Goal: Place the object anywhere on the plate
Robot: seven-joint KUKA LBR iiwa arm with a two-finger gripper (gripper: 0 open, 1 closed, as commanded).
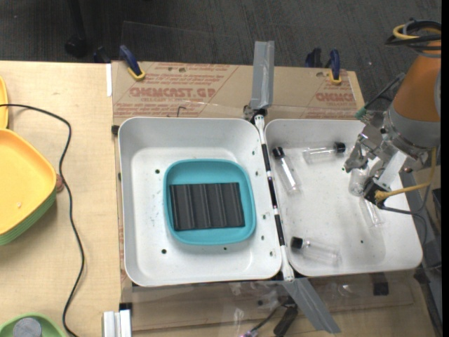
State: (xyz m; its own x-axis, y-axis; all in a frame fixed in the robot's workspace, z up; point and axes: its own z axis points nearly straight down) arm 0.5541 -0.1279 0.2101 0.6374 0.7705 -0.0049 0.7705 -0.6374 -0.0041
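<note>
Camera view: ridged teal plate (208, 203), clear vials (285, 170)

— How many bins?
— Two white bins (140, 258), one teal plate (208, 203).
— And clear vials (284, 168)?
— Three plainly, perhaps a fourth by the gripper (365, 181).
</note>
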